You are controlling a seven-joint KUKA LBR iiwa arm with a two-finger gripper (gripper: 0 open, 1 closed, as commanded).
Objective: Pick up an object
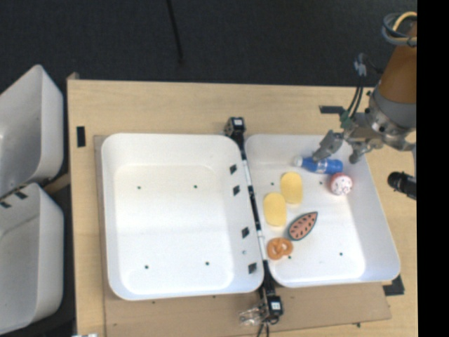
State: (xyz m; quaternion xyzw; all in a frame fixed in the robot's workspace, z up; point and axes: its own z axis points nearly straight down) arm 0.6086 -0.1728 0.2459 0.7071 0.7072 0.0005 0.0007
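Pale wooden bench [84, 188], glossy rounded right bin [365, 258], spread-fingered tool [342, 146] above slim blue bottle [319, 165].

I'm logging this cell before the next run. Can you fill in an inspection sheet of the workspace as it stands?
Surface: wooden bench bearing a left bin and a right bin, side by side.
Job's things: all in the right bin: blue bottle, pink-spotted ball, two yellow pieces, slice with seeds, orange pretzel.
Clutter: nothing seen.
Gripper: gripper open above the bottle, holding nothing.
Cables: green wires by the wrist.
Surroundings: dark floor, white containers at the left.
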